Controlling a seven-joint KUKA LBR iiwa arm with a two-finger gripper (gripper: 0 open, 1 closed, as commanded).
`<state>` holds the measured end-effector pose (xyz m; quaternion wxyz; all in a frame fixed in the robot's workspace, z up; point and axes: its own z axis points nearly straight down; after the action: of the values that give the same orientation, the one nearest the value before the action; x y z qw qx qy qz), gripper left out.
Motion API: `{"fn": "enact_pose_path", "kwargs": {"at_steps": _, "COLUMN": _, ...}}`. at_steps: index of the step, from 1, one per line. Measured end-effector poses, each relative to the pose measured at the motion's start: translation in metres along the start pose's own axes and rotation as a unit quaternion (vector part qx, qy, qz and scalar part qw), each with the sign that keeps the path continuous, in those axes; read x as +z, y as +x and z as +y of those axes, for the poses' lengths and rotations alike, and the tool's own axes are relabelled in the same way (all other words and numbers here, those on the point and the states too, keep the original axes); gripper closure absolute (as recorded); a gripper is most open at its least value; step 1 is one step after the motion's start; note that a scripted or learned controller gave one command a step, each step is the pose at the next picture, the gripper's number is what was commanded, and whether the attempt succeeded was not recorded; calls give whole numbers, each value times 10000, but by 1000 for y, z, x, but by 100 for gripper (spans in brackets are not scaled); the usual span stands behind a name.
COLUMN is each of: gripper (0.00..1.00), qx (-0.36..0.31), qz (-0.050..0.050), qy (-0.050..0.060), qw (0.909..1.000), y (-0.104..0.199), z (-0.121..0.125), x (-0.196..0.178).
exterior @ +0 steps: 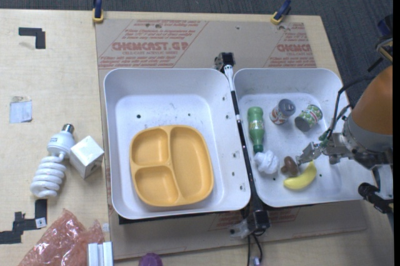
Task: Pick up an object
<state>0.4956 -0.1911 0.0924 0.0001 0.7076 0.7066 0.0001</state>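
While the arm reaches in from the right, its gripper [310,152] hangs low in the right bin [325,80], just above the banana [300,178]. Finger state: cannot tell. Nothing visibly held. Same bin: green bottle [255,128], two small cans [282,111] [309,117], white crumpled lump [267,162], small brown piece [289,165]. Left bin [119,90] carries a yellow divided tray [170,165].

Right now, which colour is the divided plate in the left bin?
The divided plate is plain yellow-orange, best seen in the camera view.
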Motion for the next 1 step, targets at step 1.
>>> {"fn": "enact_pose_path", "kwargs": {"at_steps": 1, "gripper": 100, "qx": 11, "qz": -5, "qy": -15, "qw": 10000, "y": -1, "z": 1, "x": -10}}
